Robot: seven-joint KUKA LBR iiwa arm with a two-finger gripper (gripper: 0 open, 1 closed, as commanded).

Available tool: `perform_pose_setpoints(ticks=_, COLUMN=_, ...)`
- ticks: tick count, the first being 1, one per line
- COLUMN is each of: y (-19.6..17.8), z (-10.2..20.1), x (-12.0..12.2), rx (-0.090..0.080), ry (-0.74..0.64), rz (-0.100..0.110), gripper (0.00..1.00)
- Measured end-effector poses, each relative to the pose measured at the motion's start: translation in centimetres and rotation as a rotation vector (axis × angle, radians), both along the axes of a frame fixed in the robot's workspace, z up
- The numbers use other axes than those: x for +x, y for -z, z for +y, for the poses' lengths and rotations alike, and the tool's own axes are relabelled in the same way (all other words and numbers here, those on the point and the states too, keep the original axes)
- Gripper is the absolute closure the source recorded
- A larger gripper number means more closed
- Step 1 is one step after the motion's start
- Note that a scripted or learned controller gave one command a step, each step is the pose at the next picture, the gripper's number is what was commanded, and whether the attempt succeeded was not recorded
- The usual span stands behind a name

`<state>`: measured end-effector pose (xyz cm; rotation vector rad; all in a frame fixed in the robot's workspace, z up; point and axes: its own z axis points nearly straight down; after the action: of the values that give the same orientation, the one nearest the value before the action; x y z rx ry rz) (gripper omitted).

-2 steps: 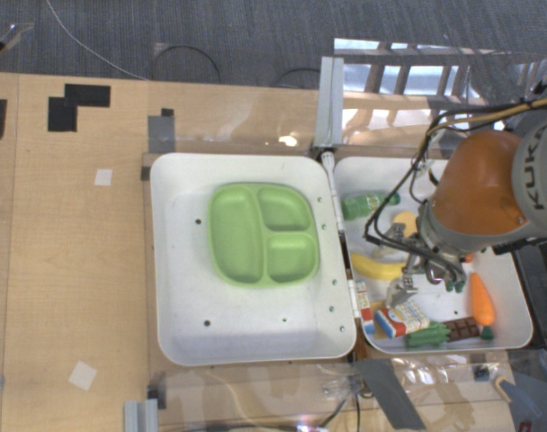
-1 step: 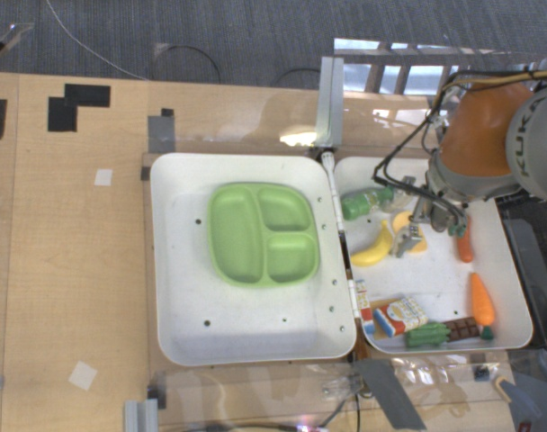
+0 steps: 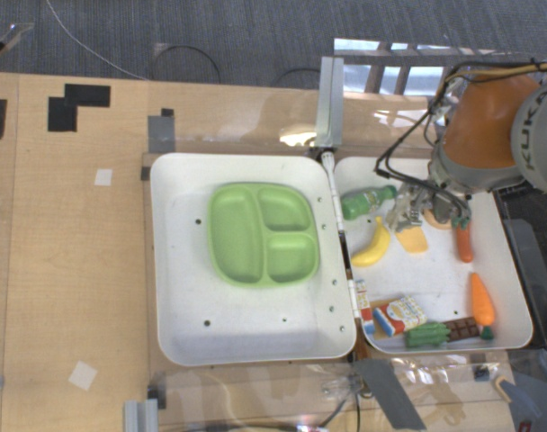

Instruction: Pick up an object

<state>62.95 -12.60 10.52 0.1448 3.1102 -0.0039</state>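
Note:
My gripper (image 3: 410, 212) hangs low over the upper middle of the right bin (image 3: 518, 288), under the orange wrist band. Just below it lies a yellow cheese wedge (image 3: 415, 240). A banana (image 3: 374, 246) rests to its lower left, and a green bottle (image 3: 363, 203) lies to its left by the bin wall. Right of the gripper lies a red-orange sausage-shaped piece (image 3: 463, 242). I see nothing lifted off the bin floor.
An orange carrot (image 3: 482, 301), a small red and white carton (image 3: 399, 315), a green toy (image 3: 426, 335) and a dark chocolate bar (image 3: 464, 330) lie along the right bin's front. The left bin (image 3: 183, 318) holds a green divided plate (image 3: 260, 234).

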Motion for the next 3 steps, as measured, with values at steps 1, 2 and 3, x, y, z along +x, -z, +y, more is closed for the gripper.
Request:
perform_pose_setpoints(ticks=1, y=0.1, z=0.0, x=0.0, rx=0.000, ry=-0.001, rz=0.001, gripper=0.00)
perform_pose_setpoints(ticks=2, y=1.6, z=4.5, x=-2.5, rx=0.003, ry=0.036, rz=0.014, gripper=0.00)
perform_pose_setpoints(ticks=3, y=1.0, z=3.8, x=0.6, rx=0.000, ry=-0.142, rz=0.015, gripper=0.00)
